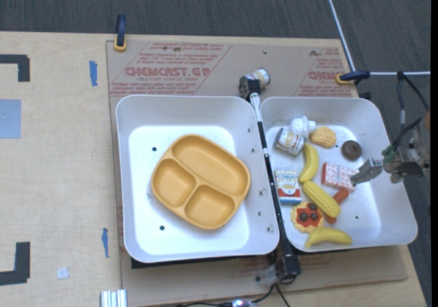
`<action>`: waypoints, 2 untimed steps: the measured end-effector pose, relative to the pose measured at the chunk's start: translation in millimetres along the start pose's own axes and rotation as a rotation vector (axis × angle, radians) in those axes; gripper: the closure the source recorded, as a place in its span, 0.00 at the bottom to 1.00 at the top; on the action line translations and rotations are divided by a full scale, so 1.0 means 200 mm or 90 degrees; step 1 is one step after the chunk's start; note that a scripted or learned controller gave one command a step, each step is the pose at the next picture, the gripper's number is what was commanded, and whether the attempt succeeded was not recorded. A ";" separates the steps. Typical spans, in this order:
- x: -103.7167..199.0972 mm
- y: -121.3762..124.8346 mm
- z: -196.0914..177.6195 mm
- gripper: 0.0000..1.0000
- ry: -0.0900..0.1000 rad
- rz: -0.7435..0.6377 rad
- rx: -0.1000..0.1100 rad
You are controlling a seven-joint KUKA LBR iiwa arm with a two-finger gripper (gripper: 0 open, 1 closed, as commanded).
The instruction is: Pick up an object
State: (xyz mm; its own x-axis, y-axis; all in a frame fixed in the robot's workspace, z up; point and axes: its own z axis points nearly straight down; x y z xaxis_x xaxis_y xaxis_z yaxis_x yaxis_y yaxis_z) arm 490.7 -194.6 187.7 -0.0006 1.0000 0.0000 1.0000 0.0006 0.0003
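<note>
Gripper (370, 170) is hovering over the right bin (400, 217), coming in from the right side near that bin's right wall. From this angle I cannot tell how wide the gripper is standing, and nothing is visibly sitting in it.

Candidate objects are all lying left of the gripper, in the right bin:
- red-and-white carton (338, 176), just beside the gripper tip, to its left; contact cannot be judged.
- orange carrot-like piece (343, 194), just below-left of the gripper.
- brown round piece (352, 150), above-left, near.
- corn cob (324, 138), further up-left.
- banana (310, 163) and a second corn cob (321, 199), left of the carton.
- small jar (289, 141) and a white piece (302, 124), toward the far-left upper corner.
- a printed carton (287, 186), a pizza slice (307, 217) and another banana (329, 236), lower left.

Left bin (130, 162) is sitting well apart from the gripper, holding a yellow divided plate (200, 181). Both bins are resting on the surface (55, 162).
</note>
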 end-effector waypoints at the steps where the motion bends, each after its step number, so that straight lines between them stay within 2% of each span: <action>1: 0.21 0.12 0.49 0.00 -0.004 0.001 -0.007; 2: 0.19 0.13 0.43 1.00 -0.008 0.002 -0.012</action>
State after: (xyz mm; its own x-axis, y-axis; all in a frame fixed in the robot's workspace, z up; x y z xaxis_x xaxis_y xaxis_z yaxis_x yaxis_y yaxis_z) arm 516.8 -155.8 101.2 0.0034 0.9999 -0.0131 0.9998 -0.0031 0.0195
